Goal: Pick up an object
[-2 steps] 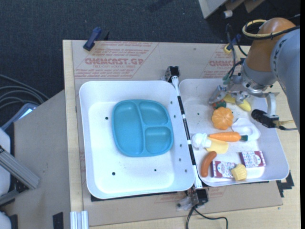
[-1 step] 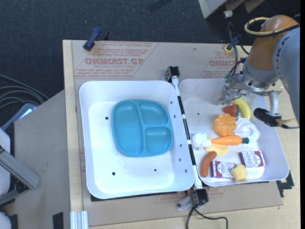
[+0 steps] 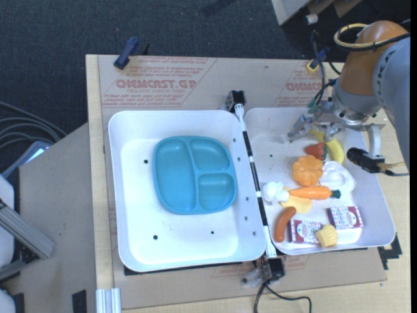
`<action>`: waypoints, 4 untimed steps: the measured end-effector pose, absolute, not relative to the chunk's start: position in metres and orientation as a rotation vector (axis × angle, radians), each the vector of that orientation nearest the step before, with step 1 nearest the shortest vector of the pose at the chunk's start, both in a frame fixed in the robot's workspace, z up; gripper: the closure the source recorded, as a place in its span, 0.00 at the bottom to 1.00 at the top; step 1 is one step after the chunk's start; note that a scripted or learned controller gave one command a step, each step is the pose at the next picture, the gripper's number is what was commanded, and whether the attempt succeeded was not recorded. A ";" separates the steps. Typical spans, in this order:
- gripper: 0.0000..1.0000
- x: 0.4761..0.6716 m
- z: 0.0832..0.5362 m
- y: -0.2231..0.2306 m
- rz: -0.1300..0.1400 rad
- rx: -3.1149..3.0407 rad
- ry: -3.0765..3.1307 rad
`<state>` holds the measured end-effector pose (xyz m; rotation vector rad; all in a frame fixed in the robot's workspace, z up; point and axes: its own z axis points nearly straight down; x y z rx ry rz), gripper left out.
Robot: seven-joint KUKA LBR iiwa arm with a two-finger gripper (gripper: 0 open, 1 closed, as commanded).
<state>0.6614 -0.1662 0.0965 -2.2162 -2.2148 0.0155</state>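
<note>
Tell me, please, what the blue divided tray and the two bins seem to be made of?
The blue tray looks like moulded plastic, matte: even colour, rounded compartment edges. The left bin and right bin look like thin white plastic, slightly glossy, with soft rounded rims, though coated metal cannot be excluded.

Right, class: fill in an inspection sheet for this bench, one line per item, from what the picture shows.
Surface: brown board bearing two white bins side by side.
Job's things: right bin holds a toy carrot, pumpkin, banana, sausage, two small cartons.
Clutter: blue divided plate in the left bin.
Claw: claw low over the right bin's far end.
Cables: cable at the near edge.
Surroundings: dark carpet.
</note>
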 end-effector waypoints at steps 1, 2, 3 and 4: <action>1.00 0.662 0.107 -0.166 0.013 -2.218 -2.217; 0.00 0.662 0.107 -0.166 0.013 -2.218 -2.217; 0.00 0.670 0.091 -0.180 -0.009 -2.226 -2.229; 1.00 0.671 0.102 -0.180 -0.010 -2.227 -2.232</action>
